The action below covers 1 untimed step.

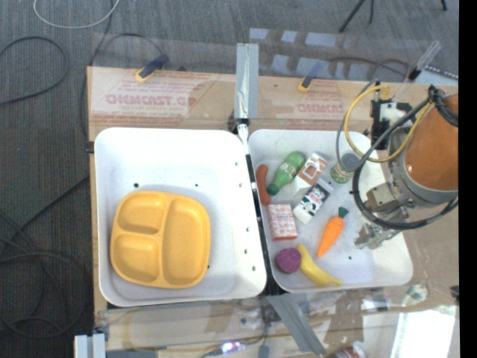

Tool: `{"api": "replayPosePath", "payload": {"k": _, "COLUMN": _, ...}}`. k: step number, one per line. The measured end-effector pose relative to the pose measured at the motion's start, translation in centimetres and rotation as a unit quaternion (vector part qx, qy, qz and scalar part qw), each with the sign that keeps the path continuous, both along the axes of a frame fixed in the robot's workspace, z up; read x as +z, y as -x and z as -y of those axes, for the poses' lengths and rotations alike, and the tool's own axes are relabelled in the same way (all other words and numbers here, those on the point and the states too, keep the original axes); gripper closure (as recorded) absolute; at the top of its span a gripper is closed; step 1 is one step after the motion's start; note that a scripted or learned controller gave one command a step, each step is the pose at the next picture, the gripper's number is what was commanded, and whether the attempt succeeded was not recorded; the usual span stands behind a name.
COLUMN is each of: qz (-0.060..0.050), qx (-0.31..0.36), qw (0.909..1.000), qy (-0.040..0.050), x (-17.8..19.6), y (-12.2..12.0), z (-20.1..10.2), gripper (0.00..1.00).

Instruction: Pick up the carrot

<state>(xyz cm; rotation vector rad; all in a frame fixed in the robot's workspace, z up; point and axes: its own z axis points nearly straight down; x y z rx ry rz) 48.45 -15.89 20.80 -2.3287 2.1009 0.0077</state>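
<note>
Step in hand, as judged: approach for the grasp on the orange plastic carrot with a green top (332, 233). It lies flat in the right white shallow bin (387, 274), long axis running from 1 o'clock (green top) to 7 o'clock (pointed tip). The end effector (373, 235) sits just beside it at 3 o'clock, low over the bin floor, not touching the carrot. Its metal fingers are small and blurred here; how far apart they stand cannot be told, and nothing is seen between them. For a good grasp, the closing line should probably cross the carrot's short axis at the thick upper half, where the body is widest and least likely to roll out. Clutter matters: a yellow plastic banana (317, 270) lies close at 7 o'clock of the carrot's tip, and a white printed carton (312, 202) sits near at 10 o'clock, so a descent from the open 3 o'clock side looks safest. The yellow divided plate (159, 239) in the left white shallow bin (112, 148) is well apart.
</note>
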Motion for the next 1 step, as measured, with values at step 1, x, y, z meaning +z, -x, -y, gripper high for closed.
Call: {"api": "replayPosePath", "payload": {"k": 1, "qz": 0.0, "qx": 0.0, "qw": 1.0, "qy": -0.0002, "x": -0.01, "y": 0.01, "z": 0.0, "gripper": 0.0}}
